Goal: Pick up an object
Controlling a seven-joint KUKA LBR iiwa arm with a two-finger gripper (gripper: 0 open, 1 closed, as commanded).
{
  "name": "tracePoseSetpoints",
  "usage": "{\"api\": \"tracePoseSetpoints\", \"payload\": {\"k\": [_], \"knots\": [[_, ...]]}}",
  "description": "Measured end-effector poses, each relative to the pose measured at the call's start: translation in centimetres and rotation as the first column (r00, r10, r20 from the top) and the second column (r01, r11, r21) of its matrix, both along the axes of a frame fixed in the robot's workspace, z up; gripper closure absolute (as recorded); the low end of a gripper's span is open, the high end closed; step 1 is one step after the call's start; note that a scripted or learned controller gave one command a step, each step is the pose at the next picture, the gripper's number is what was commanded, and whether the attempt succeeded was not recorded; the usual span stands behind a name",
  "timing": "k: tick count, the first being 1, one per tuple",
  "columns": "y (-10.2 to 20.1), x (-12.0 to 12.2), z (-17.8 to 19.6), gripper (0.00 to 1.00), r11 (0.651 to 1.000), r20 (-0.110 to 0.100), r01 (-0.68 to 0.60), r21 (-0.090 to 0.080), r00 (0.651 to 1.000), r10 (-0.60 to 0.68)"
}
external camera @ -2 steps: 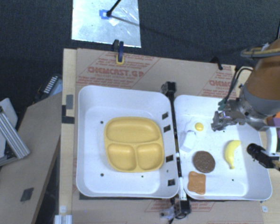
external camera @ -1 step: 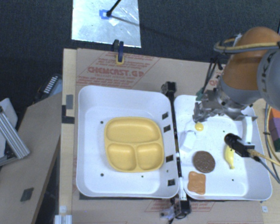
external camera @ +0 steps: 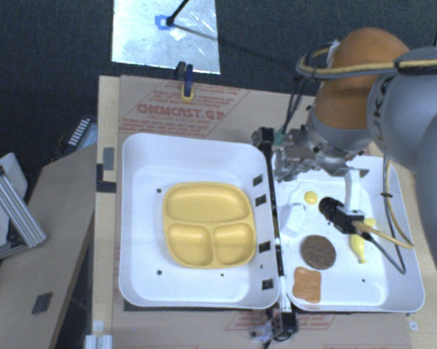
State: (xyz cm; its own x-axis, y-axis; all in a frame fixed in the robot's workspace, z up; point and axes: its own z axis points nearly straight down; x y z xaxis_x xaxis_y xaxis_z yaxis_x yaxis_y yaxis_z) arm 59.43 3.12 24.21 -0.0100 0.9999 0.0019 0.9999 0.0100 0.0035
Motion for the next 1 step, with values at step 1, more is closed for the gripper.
{"api": "tracePoseSetpoints", "payload": {"k": [1], "knots": [[5.41, 2.38, -0.34, 1.0, 1.0, 0.001, 0.001, -0.001, 1.0, -0.001]]}}
